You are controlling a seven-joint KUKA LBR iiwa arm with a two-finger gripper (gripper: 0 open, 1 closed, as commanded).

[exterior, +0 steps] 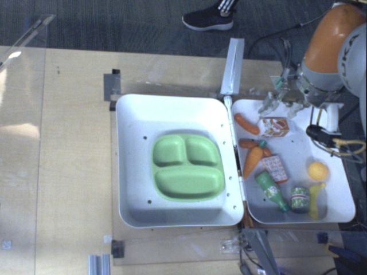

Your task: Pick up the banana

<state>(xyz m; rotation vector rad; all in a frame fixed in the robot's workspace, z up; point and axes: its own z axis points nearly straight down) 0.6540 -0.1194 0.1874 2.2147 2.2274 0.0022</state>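
Hand (279, 99): metal two-finger unit on a grey arm with an orange band (331, 30), upper right of frame, over the back edge of the right bin; whether its fingers are spread or closed cannot be told, and nothing shows between them.

Right shallow white plastic bin (338, 179), contents from the hand outward:
- small red-and-white printed packet (275, 126), just below the hand; print unreadable
- orange-red sausage-shaped toy (246, 124), left of the packet
- orange carrot with green top (253, 159), tilted, with a red-brown piece (248, 144) at its upper end
- pink patterned box (274, 168), touching the carrot's right side
- green plastic bottle (270, 191), lying slanted
- small round can with green label (299, 199), label unreadable
- round yellow-orange fruit (317, 171)
- yellow banana (315, 200), lower right corner of the bin, just right of the can, well apart from the hand

Left shallow white bin (132, 153): smooth, rounded corners; holds a light green three-compartment tray (187, 167), glossy.

Surface: pale wood counter (63, 153); a metal bracket (232, 67) at the bins' upper junction. Dark carpet along the top of the frame, with a black shoe (207, 19) and striped trouser leg.
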